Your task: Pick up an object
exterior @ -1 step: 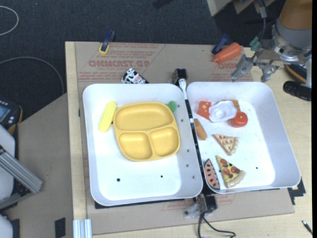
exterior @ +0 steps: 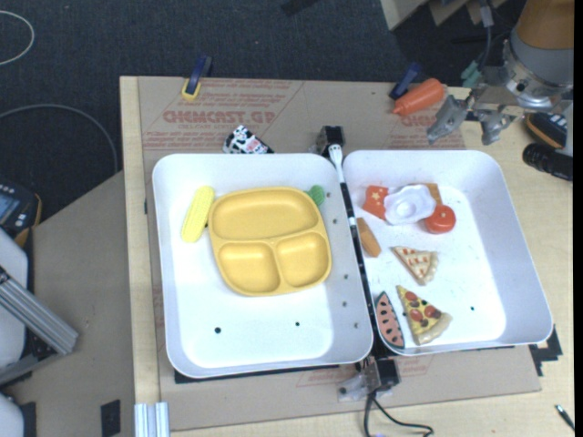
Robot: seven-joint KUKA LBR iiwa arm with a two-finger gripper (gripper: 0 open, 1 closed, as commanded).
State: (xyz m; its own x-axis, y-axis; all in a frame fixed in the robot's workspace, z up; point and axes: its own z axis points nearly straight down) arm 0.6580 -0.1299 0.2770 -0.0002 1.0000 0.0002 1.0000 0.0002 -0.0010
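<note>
Your desk [exterior: 273, 107] is a bare brown board, printed in faded red with what reads as "CHEMCAST GP" near its 12 o'clock edge, once at about 11 o'clock and again, mostly hidden, at about 1 o'clock. Around it you see dark grey carpet [exterior: 182, 16] with thin cables looping at 10 o'clock, and a pale metal rail [exterior: 36, 321] at 8 o'clock.

Two white bins sit touching side by side on the desk. The left bin [exterior: 264, 344] carries a yellow divided plate [exterior: 269, 239], with a yellow corn cob [exterior: 196, 214] just beside it at its 9 o'clock and a small green piece [exterior: 316, 194] peeking out at its 1 o'clock.

The right bin [exterior: 496, 262] holds the toy food you could pick: a fried egg [exterior: 407, 205] with a red piece [exterior: 375, 199] and a tomato [exterior: 441, 218] touching it, a sausage [exterior: 367, 238], two pizza slices [exterior: 416, 262] [exterior: 424, 315] and a watermelon slice [exterior: 386, 319] at the bin's 7 o'clock.

Outside the bins, a black-and-white spotted toy [exterior: 246, 141] lies at 11 o'clock and an orange carrot [exterior: 419, 96] at 1 o'clock.

The gripper [exterior: 469, 121] hangs at 1 o'clock, above the right bin's far rim, fingers spread and grasping nothing.
</note>
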